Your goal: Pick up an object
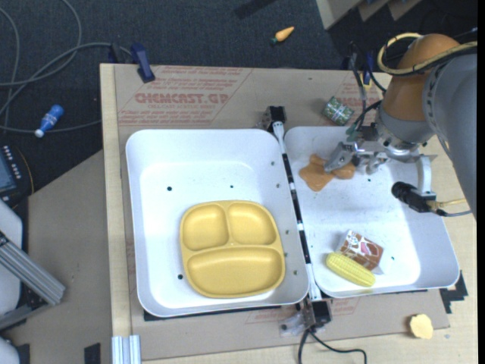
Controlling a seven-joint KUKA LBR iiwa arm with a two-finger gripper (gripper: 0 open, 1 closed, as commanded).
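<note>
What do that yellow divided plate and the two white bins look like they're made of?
Yellow divided plate: probably molded plastic, given its smooth rounded compartments, even color and soft sheen. White bins, left and right: probably thin formed plastic, with rounded corners, a glossy surface and raised rims. The camera view can't confirm either.

Blue bottle (50, 118), perhaps, on dark floor (189, 21).
</note>
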